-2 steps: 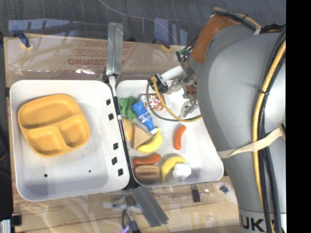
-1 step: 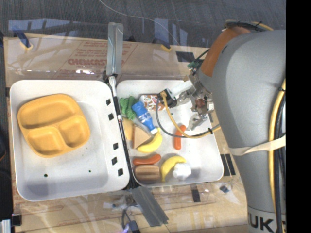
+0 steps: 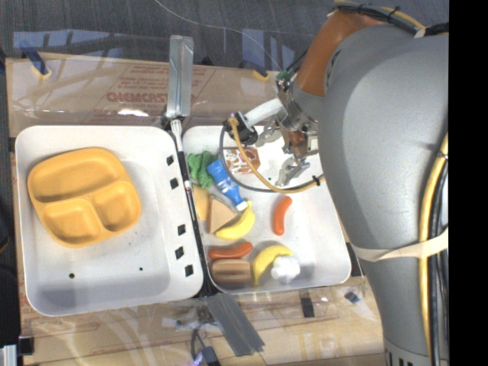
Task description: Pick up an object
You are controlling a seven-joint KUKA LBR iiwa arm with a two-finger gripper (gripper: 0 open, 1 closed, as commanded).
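Observation:
The right bin (image 3: pixel 328 227) holds several toy foods: a blue bottle (image 3: pixel 226 181), a green leafy piece (image 3: pixel 200 166), a yellow banana (image 3: pixel 239 224), a second banana (image 3: pixel 267 259), a red sausage (image 3: pixel 281 213), a hot dog (image 3: pixel 230 251), a brown bun (image 3: pixel 231 272), a tan wedge (image 3: pixel 221 216), a white lump (image 3: pixel 286 268) and a small printed packet (image 3: pixel 245 159). My gripper (image 3: pixel 293 157) hangs over the bin's far right part, above and right of the red sausage, with nothing seen between its fingers.
The left bin (image 3: pixel 91 280) holds a yellow divided tray (image 3: pixel 82 195). A metal divider clip (image 3: pixel 181 75) stands at the far edge between the bins. The big grey arm (image 3: pixel 389 166) covers the right side. Cables loop near the gripper.

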